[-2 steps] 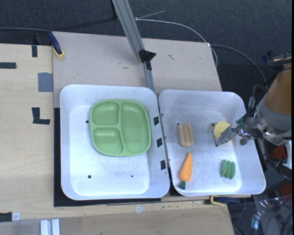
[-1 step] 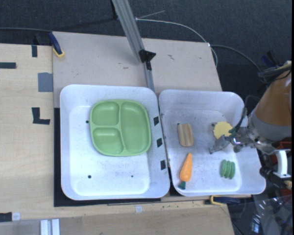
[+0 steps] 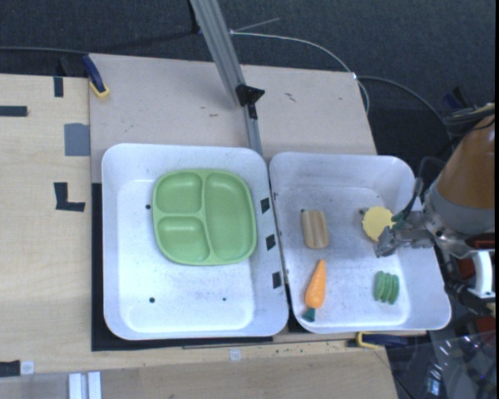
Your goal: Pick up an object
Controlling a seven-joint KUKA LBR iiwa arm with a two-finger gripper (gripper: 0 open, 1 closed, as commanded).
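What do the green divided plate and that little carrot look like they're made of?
The green divided plate looks like moulded plastic: one even pale green, smooth, softly rounded ridges between its three compartments, matte to slightly glossy. The carrot seems a plastic toy: flat uniform orange, smooth skin, a stubby green end. Rubber or foam cannot be ruled out.
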